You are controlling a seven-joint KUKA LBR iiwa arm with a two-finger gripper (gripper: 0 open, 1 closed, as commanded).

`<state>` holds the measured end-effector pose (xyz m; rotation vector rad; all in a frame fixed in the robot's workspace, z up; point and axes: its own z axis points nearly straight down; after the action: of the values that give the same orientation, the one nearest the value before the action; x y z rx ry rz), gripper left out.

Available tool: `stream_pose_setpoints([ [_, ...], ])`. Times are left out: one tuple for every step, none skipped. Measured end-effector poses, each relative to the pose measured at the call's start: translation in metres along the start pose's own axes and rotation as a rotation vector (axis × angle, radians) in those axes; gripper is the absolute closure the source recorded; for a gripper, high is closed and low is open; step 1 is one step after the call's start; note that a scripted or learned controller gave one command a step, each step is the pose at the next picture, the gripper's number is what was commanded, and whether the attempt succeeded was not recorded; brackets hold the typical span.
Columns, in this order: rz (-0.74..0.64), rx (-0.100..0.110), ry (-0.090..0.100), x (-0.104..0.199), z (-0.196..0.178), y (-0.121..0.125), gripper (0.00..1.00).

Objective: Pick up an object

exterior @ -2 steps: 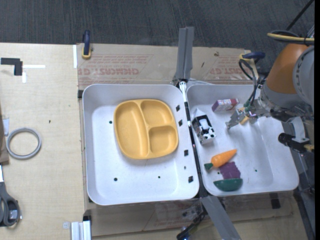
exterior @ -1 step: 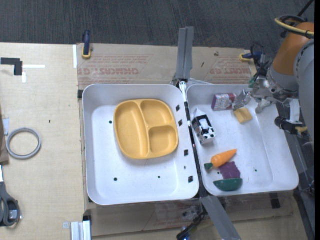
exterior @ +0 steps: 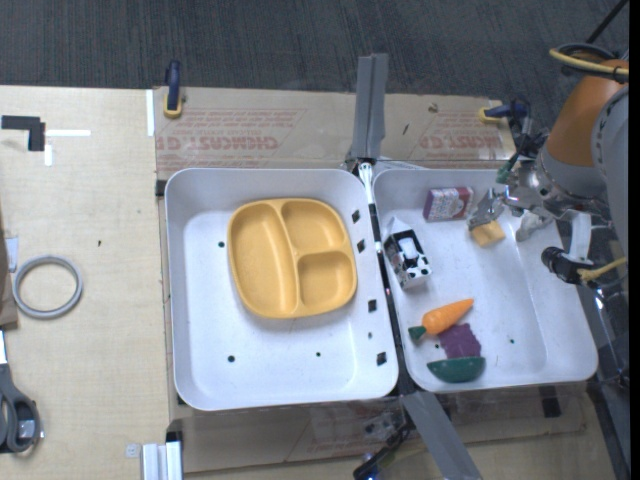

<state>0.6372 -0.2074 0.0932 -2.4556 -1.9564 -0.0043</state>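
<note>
Nearest the camera: dark green bowl-shaped piece (exterior: 456,369), at the near edge of the right white bin (exterior: 545,353); a purple lumpy toy (exterior: 460,341) touches it on the far side, and an orange toy carrot with green top (exterior: 444,316) lies just beyond.

Surface: pale wooden bench (exterior: 85,198), grey tape ring (exterior: 43,286) at left, brown cardboard sheet (exterior: 330,128) behind the bins, dark carpet (exterior: 300,18) beyond.

Left white bin (exterior: 200,368): yellow three-compartment plastic plate (exterior: 292,258), lying flat near the middle.

Right bin, further items: black-and-white blocky toy (exterior: 408,258) near the left wall; pinkish-purple can (exterior: 447,203), on its side at the far end; small tan block (exterior: 488,232), to the right of the can.

Arm: grey with orange band, entering from the right. Two-finger gripper (exterior: 495,213) low over the right bin's far end, directly above and touching or nearly touching the tan block; whether its fingers are spread or closed cannot be told.
</note>
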Motion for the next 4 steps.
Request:
stream_pose_setpoints([
  [-0.009, -0.006, 0.001, 0.004, -0.014, 0.003, 1.0],
  [-0.024, -0.017, -0.007, 0.015, -0.009, 0.0, 1.0],
  [-0.023, 0.0, -0.005, 0.015, 0.0, -0.005, 0.0],
  [-0.027, -0.009, -0.007, 0.016, -0.014, -0.002, 1.0],
])
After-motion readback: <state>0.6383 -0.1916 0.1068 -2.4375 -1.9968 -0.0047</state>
